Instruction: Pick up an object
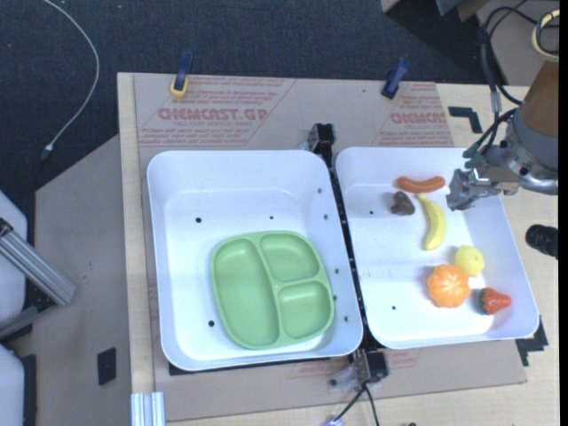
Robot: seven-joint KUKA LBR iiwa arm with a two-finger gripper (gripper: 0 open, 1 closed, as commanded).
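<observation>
The right bin (pixel 382 322) holds several toy foods. An orange-red sausage (pixel 420 184) lies at the back, with a small brown lump (pixel 403 204) just in front of it. A banana (pixel 434 224) lies lengthwise in the middle. Nearer the front are a lemon (pixel 469 259), an orange (pixel 448 286) and a strawberry (pixel 493 301). My gripper (pixel 465 189) hangs over the bin's back right part, just right of the sausage and above the banana's far end. Nothing shows between its fingers.
The left bin (pixel 177 238) holds a green divided plate (pixel 271 287). A black clamp (pixel 321 137) joins the bins at the back. Blue clips (pixel 395 78) sit on the cardboard's far edge. The arm comes in from the right.
</observation>
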